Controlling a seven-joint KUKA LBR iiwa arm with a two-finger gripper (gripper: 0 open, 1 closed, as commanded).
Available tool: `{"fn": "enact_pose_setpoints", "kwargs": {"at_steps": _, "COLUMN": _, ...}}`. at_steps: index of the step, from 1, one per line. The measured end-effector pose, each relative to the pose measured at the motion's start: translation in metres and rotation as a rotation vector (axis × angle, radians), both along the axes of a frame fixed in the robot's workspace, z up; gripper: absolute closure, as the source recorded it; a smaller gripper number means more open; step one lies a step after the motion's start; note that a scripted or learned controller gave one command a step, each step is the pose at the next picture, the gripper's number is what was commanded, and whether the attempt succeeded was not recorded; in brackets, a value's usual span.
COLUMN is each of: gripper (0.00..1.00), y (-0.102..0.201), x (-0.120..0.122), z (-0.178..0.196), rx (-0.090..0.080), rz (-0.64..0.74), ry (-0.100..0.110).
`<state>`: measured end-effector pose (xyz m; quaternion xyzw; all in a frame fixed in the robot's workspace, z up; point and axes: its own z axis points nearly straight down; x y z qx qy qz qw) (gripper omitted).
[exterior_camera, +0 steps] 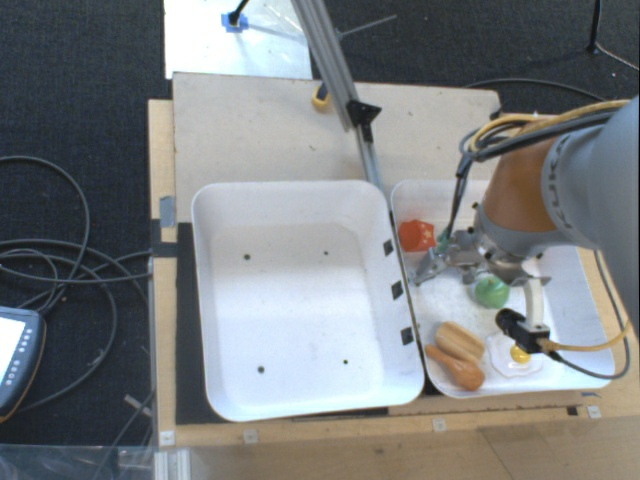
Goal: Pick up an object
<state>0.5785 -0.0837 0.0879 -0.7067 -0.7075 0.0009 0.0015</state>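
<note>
Lowest in the camera view, a hot dog and fried egg lay untouched in the right bin, while the gripper hovered between red and green pieces, its grasp unreadable, nothing visibly lifted.

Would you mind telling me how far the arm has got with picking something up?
Done: the gripper is over the right bin, beside the red item. In hand: nothing that I can see between its fingers. Left: the green ball, hot dog and fried egg all lie in the bin, so the grasp and lift remain.
</note>
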Motion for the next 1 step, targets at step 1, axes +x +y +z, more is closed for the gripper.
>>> {"fn": "enact_pose_setpoints", "kwargs": {"at_steps": 1, "gripper": 1.00, "y": -0.0006, "x": 0.0017, "z": 0.0136, "rx": 0.000, "rz": -0.001, "ry": -0.006}}
